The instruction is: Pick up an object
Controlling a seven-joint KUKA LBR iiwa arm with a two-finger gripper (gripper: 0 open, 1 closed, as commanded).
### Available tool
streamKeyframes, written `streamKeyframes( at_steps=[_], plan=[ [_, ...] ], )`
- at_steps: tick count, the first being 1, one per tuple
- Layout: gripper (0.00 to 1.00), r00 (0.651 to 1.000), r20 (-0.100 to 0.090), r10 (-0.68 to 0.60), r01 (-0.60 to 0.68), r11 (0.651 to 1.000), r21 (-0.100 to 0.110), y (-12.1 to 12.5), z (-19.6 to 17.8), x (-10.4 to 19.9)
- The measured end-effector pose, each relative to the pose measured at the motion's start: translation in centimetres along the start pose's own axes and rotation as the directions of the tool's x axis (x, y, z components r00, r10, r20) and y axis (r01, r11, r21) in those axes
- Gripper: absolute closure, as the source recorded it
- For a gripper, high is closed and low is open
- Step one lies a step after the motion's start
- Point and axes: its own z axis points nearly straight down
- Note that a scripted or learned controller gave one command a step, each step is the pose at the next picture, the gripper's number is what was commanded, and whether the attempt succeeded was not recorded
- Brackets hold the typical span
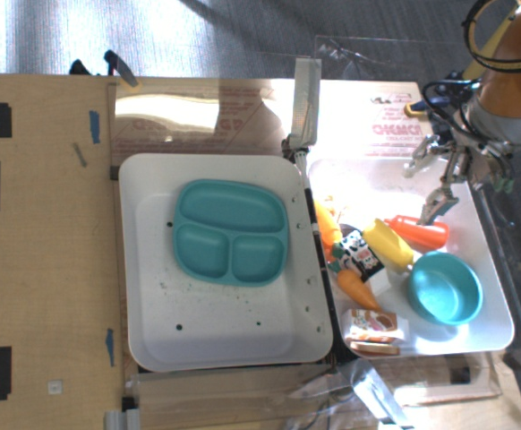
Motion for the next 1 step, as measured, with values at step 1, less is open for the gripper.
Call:
streamKeyframes(
  at_steps=[1],
  plan=[
    [0.00,0.998,0.007,-0.067,0.066,0.998,0.002,-1.21,11.07,0.22]
  ],
)
